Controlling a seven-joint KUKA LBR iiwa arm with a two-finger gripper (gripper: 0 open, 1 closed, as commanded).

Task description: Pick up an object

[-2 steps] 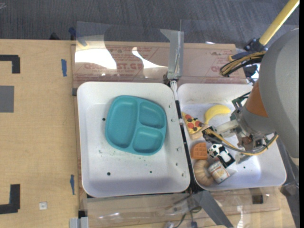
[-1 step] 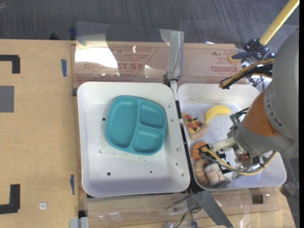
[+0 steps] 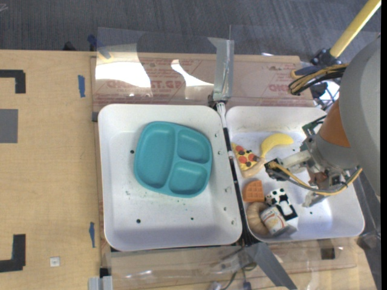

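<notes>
Arm (image 3: pixel 357 113) reaches in from the right over the right bin (image 3: pixel 347 219). The hand (image 3: pixel 275 167) sits low in the middle of that bin, pointing left toward the toys. Can't tell whether it's open or closed; cables and the wrist clutter the view, and nothing is visibly gripped.

All pick candidates are bunched on the right bin's left side, so the hand is well placed:
- banana (image 3: pixel 276 142), just up from the hand
- pizza slice (image 3: pixel 245 157), against the divider wall
- waffle (image 3: pixel 254 190), below the pizza slice
- black-and-white toy (image 3: pixel 280 202), just below the hand
- jar (image 3: pixel 273 220) leaning on a round bun (image 3: pixel 256 217) at the near corner

The banana and the black-and-white toy look nearest. My guess is one of them is the target, but which one isn't clear yet.

Left bin (image 3: pixel 115 180) holds a teal divided plate (image 3: pixel 172 159), lying flat and well apart from the hand. It's probably too wide to grab.

Risk: the toys crowd each other, so a descent could nudge neighbours or close on an edge.
</notes>
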